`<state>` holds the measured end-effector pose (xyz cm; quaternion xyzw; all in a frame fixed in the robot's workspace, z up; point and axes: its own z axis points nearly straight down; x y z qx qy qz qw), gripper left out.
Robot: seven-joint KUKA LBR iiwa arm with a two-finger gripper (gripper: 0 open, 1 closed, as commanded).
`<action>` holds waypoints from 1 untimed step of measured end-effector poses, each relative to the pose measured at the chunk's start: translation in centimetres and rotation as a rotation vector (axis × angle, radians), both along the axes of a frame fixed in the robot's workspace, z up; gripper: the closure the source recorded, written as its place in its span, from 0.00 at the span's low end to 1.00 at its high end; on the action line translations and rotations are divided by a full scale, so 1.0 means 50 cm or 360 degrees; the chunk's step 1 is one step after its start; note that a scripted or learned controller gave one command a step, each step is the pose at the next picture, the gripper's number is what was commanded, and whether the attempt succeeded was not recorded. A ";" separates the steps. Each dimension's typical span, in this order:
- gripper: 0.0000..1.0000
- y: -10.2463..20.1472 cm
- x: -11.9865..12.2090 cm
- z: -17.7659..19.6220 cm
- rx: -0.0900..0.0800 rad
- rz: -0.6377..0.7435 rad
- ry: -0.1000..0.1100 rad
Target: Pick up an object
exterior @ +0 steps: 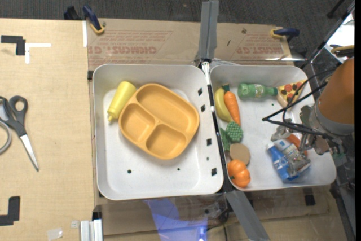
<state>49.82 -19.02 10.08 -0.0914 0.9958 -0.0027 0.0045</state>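
My gripper (293,147) reaches in from the right, low over the front right part of the right bin (256,73). It sits directly above a blue crinkled packet (282,163) and covers part of it. Further left in this bin lie a banana (220,105), a carrot (232,108), a green broccoli piece (234,133), a brown disc (239,152) and an orange fruit (239,172). A green bottle (255,90) lies along the back wall, with a pizza-slice toy (289,92) beside it.
The left bin (146,180) holds an orange divided plate (158,120) and a yellow bottle (120,99). Scissors (20,127) lie on the wooden bench at the far left. Black cables cross the right bin's right side.
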 end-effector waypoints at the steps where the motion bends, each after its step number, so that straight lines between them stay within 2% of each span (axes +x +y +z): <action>1: 0.00 0.075 -0.022 -0.017 0.0008 0.0076 0.0012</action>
